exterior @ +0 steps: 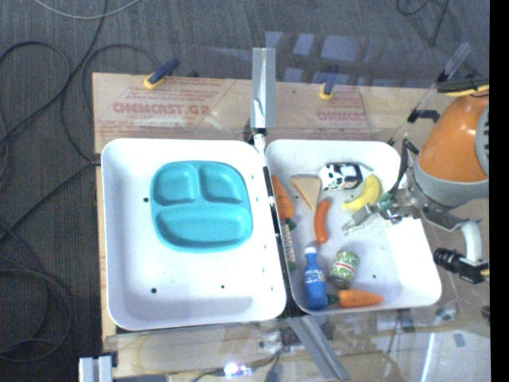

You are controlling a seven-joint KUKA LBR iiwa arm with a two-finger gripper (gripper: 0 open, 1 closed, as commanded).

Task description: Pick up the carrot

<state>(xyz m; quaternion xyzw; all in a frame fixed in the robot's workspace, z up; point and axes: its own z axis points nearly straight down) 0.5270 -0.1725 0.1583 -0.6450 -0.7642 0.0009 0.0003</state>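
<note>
An orange carrot (360, 298) with a green end lies flat near the front wall of the right bin (413, 281). A second orange carrot-like piece (321, 221) lies in the bin's middle. A third (282, 200) rests along its left wall. My gripper (364, 216) hangs over the right bin, just below the yellow banana (363, 193) and to the right of the middle orange piece. It is well behind the front carrot. Nothing visible is held in it.
The right bin also holds a blue bottle (313, 278), a green can (343, 267), a beige wedge (306, 188) and a black-and-white toy (342, 175). A teal divided plate (203, 205) sits in the left bin (127, 285). The arm's orange band (453, 146) looms at the right.
</note>
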